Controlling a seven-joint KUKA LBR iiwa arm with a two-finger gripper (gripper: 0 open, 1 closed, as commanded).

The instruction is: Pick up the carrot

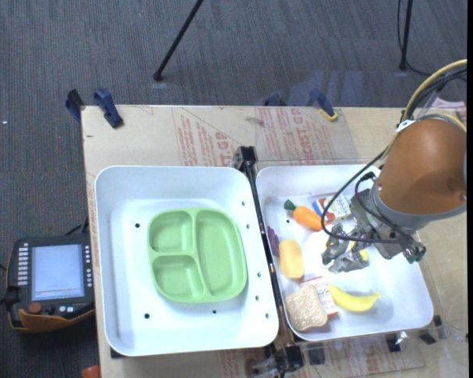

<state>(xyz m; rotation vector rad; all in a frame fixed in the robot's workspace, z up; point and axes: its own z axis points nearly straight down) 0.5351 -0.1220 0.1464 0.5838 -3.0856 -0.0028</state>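
Note:
The carrot, orange with a small green top, lies in the right bin near its upper left part. My gripper hangs low over the middle of that bin, to the right of and below the carrot, apart from it. Nothing shows between its fingers, and the arm's orange band hides much of the wrist.
In the right bin lie a yellow-orange block, a speckled bread slice, a banana and a small packet. The left bin holds a green divided plate. A tablet sits left of the bench.

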